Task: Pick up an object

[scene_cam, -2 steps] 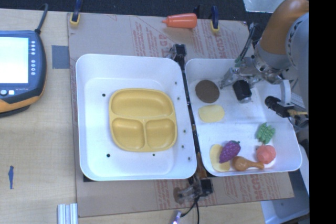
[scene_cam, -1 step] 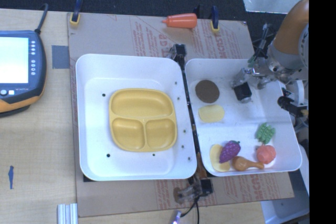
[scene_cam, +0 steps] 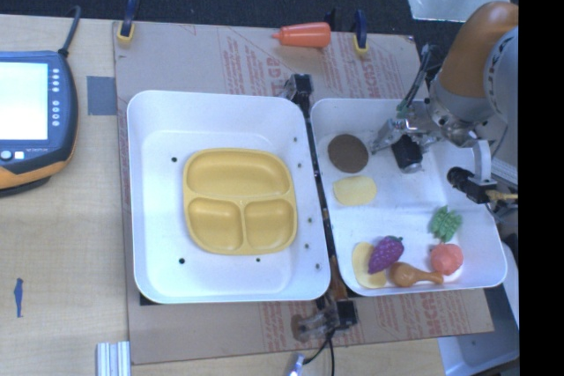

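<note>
Worktop (scene_cam: 62, 277): pale wood, brown cardboard sheet under two white bins side by side.
Near edge of right bin (scene_cam: 480, 273): purple grapes (scene_cam: 385, 253) on a yellow slice (scene_cam: 363, 267), tan pear-shaped piece (scene_cam: 410, 275) touching it, red fruit (scene_cam: 447, 259) just beside, green leafy piece (scene_cam: 445, 223) a little behind.
Left bin (scene_cam: 159, 216): holds a yellow divided tray (scene_cam: 240, 199), nothing in its compartments.
Middle of right bin: pale yellow oval (scene_cam: 354, 190), brown disc (scene_cam: 348, 152) just behind it.
Tool (scene_cam: 405, 150): low in the far part of the right bin, beside the brown disc and apart from it; cannot tell whether spread or pressed together; nothing seen pinched.
Arm (scene_cam: 476, 57): grey with orange band, reaching in from the right, wrist bent downward.
Progress: likely nothing lifted yet; all pieces resting on the bin floor; grasp and lift left to do.
Far edge: orange carrot (scene_cam: 304, 35) on the cardboard behind the bins, tablet-like handset (scene_cam: 31, 114) at far left.
</note>
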Tool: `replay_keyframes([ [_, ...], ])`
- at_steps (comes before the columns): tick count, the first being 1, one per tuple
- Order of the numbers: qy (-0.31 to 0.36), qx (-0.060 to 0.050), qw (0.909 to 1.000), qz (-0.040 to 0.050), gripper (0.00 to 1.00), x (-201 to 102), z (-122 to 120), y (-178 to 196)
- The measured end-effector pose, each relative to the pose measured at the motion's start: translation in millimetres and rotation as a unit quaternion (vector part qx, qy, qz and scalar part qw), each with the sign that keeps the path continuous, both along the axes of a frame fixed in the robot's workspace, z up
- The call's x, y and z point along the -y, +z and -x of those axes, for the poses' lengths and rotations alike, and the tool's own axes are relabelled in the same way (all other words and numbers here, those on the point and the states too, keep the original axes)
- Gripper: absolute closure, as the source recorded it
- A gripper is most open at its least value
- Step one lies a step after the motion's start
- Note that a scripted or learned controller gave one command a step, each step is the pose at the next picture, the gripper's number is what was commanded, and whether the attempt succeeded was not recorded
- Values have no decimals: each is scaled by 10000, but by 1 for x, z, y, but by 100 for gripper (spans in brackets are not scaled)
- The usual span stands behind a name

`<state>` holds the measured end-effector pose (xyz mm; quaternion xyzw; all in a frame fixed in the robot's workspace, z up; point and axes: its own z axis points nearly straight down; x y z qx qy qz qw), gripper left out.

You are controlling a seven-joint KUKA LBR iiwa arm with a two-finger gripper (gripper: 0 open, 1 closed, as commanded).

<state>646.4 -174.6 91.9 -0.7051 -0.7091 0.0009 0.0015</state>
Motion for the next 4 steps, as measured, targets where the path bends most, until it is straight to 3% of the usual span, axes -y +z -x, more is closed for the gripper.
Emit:
replay_keyframes([
  [1, -19, 11, 10000, 4, 0, 38, -10, 0],
  [2, 1, 0, 10000, 1, 0, 0, -4, 0],
  [3, -17, 12, 10000, 6, 0, 34, -10, 1],
  [4, -1, -1, 10000, 3, 0, 7, 2, 0],
])
